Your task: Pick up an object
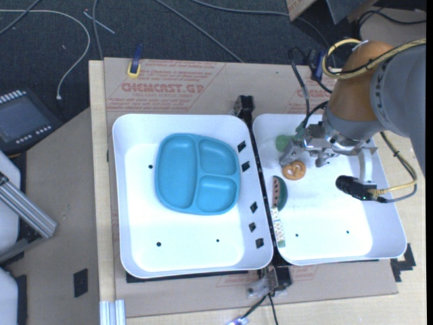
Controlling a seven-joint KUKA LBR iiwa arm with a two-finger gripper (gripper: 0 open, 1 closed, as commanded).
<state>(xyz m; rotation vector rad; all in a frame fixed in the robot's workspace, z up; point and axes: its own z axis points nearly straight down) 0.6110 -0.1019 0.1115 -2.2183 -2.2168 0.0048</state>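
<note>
On the left, a blue divided plate (197,173) fills its bin (128,202), no concern of mine. Rightward, a small brown pretzel-like piece (294,170) lies just under my gripper (302,150) (a green bit (283,142) beside it); whether I'm spread or closed, I cannot tell.

A robotics lab, by the look of it: loose cables (74,19) trail over dark carpet (203,12), a cardboard-topped surface (169,87) carries two white bins (135,202), and aluminium framing (24,205) stands at the left
</note>
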